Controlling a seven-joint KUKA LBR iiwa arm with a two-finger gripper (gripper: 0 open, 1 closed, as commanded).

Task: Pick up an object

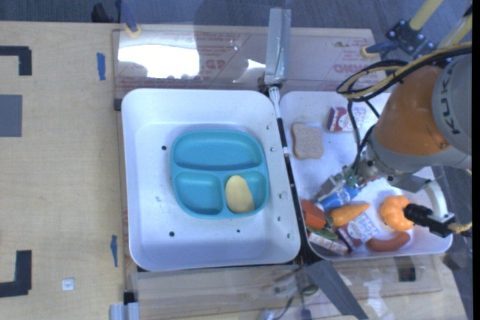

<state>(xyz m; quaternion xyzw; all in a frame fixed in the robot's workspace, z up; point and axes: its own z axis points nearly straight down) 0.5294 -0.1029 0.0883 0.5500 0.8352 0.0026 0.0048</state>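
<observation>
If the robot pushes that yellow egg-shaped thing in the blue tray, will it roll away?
The smooth yellow egg-shaped object would probably rock or roll a little. The blue plastic divided tray has raised walls, so it likely stays in its compartment. Its rounded surface may slip.

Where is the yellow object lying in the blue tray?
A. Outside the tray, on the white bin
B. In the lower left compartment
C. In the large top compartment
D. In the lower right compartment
D: the yellow object lies in the lower right compartment of the blue tray.
</observation>
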